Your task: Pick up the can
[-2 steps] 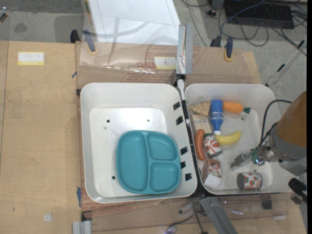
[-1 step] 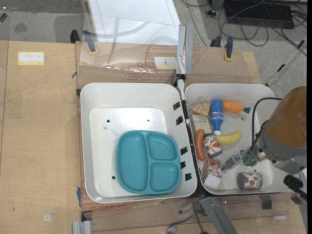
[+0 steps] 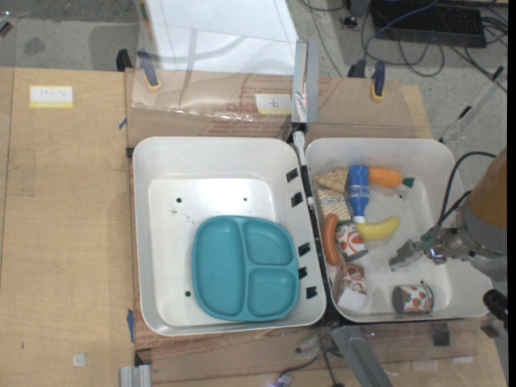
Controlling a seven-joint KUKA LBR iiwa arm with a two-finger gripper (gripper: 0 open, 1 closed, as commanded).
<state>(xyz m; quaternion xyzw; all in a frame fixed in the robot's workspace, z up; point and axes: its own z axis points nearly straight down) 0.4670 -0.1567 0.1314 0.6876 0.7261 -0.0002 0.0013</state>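
Observation:
A small can (image 3: 413,298) with a red-and-white label lies on its side near the front wall of the right bin (image 3: 431,156). A second red-and-white can (image 3: 349,241) lies near the bin's left side, between a hot dog and a banana. My gripper (image 3: 405,254) reaches in from the right and hovers low over the bin floor. It sits just behind the front can and to the right of the banana, apart from both cans. Nothing is visibly held in it.
Also in the right bin are a blue bottle (image 3: 357,190), a carrot (image 3: 386,177), a banana (image 3: 379,229), a hot dog (image 3: 330,239), a cracker (image 3: 331,181) and a brown packet (image 3: 352,285). The left bin (image 3: 161,168) holds a teal divided plate (image 3: 243,268).

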